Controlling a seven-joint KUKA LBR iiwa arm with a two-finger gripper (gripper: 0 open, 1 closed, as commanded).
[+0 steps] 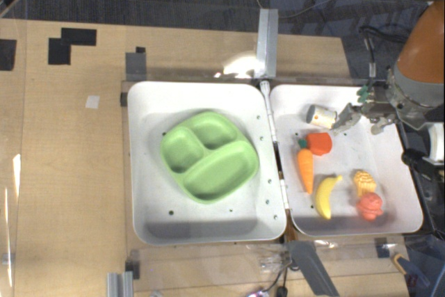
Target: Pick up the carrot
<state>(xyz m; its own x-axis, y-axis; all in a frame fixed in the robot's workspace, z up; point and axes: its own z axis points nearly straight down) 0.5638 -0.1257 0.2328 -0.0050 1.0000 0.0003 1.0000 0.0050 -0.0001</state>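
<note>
While the carrot lay near the right bin's left edge beside a banana, the gripper hung open and empty at the far edge.

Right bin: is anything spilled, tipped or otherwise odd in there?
Nothing spilled or damaged. The small can lies on its side near the gripper, while the carrot, banana and the other toy foods lie loose, apart on the right bin floor.
</note>
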